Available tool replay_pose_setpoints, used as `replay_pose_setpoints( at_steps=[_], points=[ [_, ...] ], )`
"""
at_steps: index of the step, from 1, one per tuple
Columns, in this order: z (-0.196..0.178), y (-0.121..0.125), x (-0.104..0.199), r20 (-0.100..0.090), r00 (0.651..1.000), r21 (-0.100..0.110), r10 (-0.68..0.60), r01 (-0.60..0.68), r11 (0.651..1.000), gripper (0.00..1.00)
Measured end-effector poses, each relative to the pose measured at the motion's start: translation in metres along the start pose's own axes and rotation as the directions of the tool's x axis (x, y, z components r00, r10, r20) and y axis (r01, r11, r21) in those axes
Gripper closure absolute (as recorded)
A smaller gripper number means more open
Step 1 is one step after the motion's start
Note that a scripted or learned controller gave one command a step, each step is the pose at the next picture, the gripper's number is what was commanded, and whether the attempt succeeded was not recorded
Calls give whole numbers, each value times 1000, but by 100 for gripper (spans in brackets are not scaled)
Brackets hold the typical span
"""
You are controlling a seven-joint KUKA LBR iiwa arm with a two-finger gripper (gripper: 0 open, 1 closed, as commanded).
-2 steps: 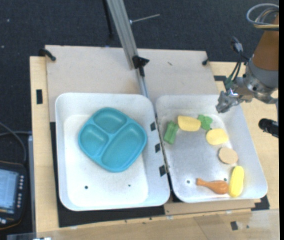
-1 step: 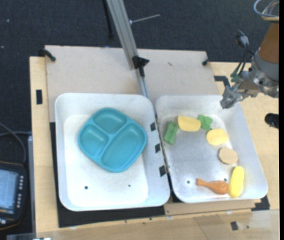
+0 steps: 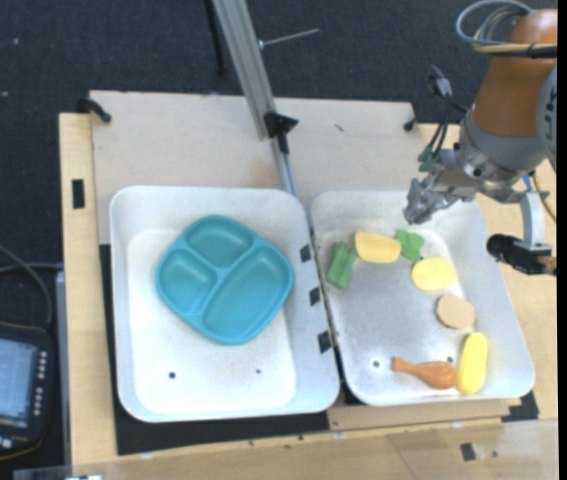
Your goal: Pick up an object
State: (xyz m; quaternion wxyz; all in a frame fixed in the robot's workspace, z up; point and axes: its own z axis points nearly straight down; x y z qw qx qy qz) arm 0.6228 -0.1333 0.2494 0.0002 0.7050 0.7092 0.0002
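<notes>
We looked down at a slant on a pale wooden bench (image 3: pixel 193 143) that carried two shallow white bins side by side. The left bin (image 3: pixel 143 368) held a turquoise divided plate (image 3: pixel 225 279), its three compartments facing up, lying a little above the bin's centre. A grey metal rail (image 3: pixel 246 53) ran from the top of the frame down toward the seam between the bins. The robot arm (image 3: pixel 508 88), grey with an orange band, reached in from three o'clock, and its gripper (image 3: pixel 421 206) hung over the right bin (image 3: pixel 383 353) at about twelve o'clock of that bin. We could not tell how its fingers stood, and we saw nothing held in it. The things to pick lay scattered in the right bin. Just below the gripper sat a small green piece (image 3: pixel 410 241), touching a yellow rounded piece (image 3: pixel 377 248) at its nine o'clock side. A green block (image 3: pixel 340 266) lay near the bin's left wall, at nine o'clock. A second yellow piece (image 3: pixel 433 274) rested at about three o'clock, with a tan round piece (image 3: pixel 455 312) just beneath it. At five o'clock lay a long yellow piece (image 3: pixel 472 361), and beside it, toward six o'clock, an orange piece (image 3: pixel 426 371) touched its lower end.
</notes>
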Motion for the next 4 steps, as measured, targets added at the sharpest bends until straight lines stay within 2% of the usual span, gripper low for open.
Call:
replay_pose_setpoints(
  at_steps=[1,2,3,4],
  points=[
    [12,-2,53,0,1000,1,0,0,1000,100],
    [0,-5,109,-2,1000,-1,-2,2,1000,100],
    [13,-4,163,-1,1000,3,-1,1,1000,100],
    [8,-17,221,-2,1000,2,-3,3,1000,100]
  ],
)
